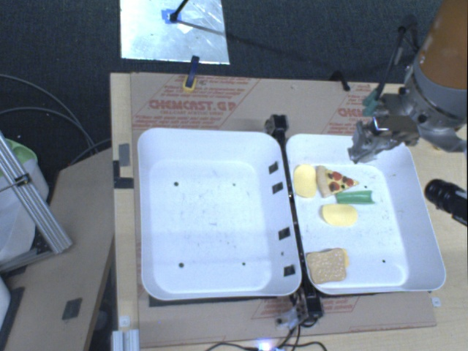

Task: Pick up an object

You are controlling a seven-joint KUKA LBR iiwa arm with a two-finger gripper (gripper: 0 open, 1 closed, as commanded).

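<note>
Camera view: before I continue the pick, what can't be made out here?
- Gripper: small and blurred over the right bin; its state is unreadable.
- Arm: cut off by the top and right edges.
- Pizza slice and green piece: whether they touch or overlap is unclear.

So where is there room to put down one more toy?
The left bin has bare floor from wall to wall. The right bin is crowded near the divider, with bare floor between the bread slice and its right wall.
</note>
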